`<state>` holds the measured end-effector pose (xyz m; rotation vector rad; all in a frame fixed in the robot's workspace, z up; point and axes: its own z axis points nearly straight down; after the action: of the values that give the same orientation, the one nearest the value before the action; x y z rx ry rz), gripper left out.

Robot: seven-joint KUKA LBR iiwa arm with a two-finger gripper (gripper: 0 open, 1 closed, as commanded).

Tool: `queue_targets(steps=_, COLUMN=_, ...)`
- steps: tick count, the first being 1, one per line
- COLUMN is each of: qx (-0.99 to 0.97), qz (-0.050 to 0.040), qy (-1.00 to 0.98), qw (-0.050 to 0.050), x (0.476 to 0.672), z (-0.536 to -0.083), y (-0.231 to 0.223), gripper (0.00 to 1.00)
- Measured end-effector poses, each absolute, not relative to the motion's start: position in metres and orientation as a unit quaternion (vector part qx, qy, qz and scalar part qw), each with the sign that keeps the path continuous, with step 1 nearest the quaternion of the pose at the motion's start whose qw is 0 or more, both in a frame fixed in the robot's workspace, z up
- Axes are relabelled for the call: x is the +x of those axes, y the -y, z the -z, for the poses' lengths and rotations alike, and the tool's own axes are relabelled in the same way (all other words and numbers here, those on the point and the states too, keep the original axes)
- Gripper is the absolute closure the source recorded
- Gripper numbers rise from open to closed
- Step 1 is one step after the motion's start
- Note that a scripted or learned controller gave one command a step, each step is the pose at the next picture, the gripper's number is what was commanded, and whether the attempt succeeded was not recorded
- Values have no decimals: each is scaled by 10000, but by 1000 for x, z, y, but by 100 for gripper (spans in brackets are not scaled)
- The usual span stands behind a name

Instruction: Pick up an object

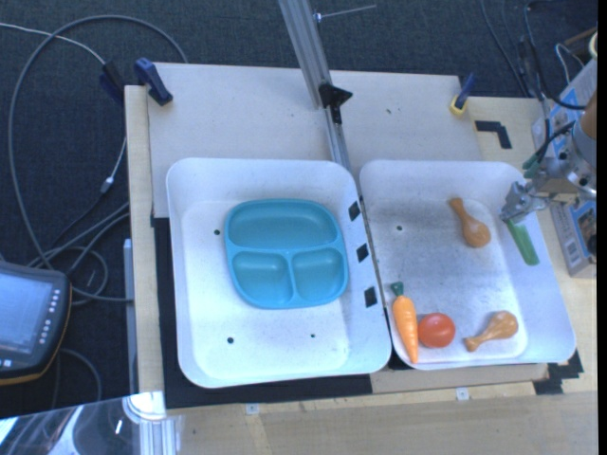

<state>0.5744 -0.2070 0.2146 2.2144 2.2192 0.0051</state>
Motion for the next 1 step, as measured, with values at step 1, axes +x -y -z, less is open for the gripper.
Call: queue_targets(steps=1, qx=7047, qz=-19, qy=-7095, qw=12, x=580, z=-227, y=159, gripper=100)
